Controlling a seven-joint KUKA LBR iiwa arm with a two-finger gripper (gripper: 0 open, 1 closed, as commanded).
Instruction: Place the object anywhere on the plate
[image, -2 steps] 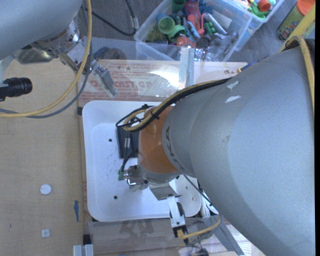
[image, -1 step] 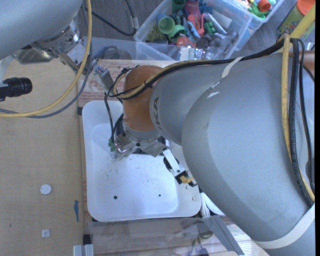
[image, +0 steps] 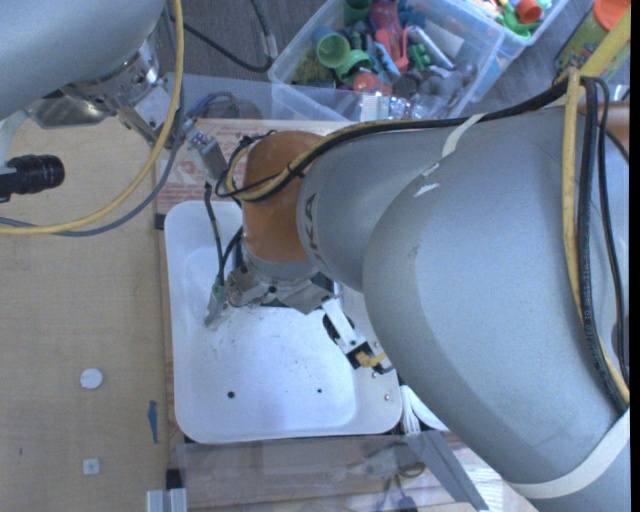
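Note:
My gripper (image: 214, 308) hangs low over the left half of the white bin (image: 200, 400), pointing down and to the left, close to the bin floor. A small green bit (image: 216, 291) shows right at the gripper tip; I cannot tell whether it is a held thing or part of the tool. The orange band (image: 272, 190) of the wrist sits just above it. The grey arm (image: 470, 280) covers the bin's right side and everything to the right of it.
Two small dark specks (image: 231, 394) (image: 319, 390) lie on the bin floor near its front. A clear box of coloured toys (image: 400, 50) stands behind the bins. A small white disc (image: 91, 378) lies on the wooden bench at left.

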